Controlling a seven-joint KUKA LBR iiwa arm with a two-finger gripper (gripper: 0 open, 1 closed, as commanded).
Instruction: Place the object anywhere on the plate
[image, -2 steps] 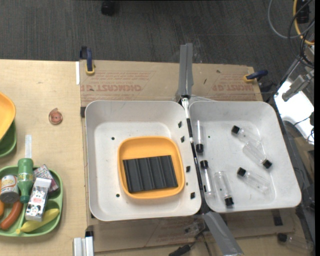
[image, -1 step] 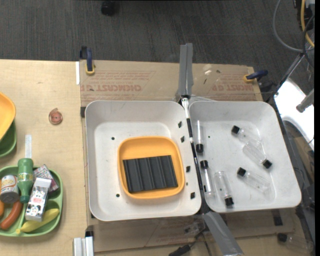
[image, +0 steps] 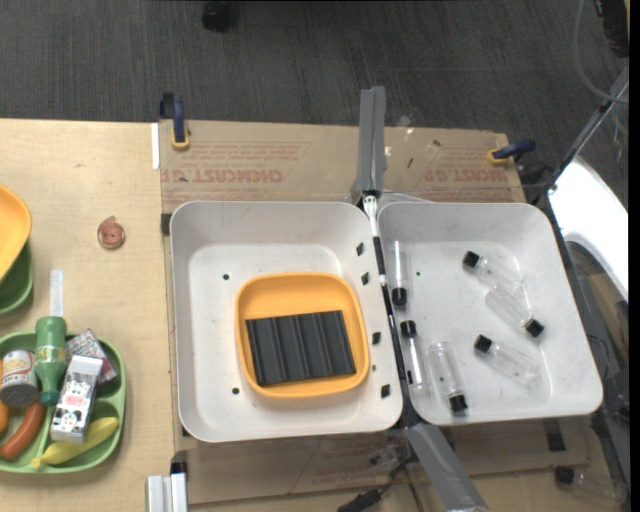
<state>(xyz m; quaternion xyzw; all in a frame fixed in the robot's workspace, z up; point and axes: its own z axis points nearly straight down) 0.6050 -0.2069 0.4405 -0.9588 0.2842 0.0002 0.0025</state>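
An orange-yellow square plate (image: 300, 285) rests in the middle of the left white bin (image: 200, 250). A dark grey ribbed rectangular block (image: 300, 346) lies flat on the plate, covering most of its centre. In the right white bin (image: 535, 235) lie several clear vials with black caps, among them one near the front (image: 447, 375), one at centre right (image: 505, 358) and one along the left wall (image: 397, 272).
A grey divider post (image: 371, 140) rises behind the seam between the bins. Left of the bins, on the wooden bench, a green tray (image: 100, 440) holds toy food and a bottle, and a yellow bowl (image: 10, 235) sits at the edge. Clamps (image: 176, 125) pin the cardboard.
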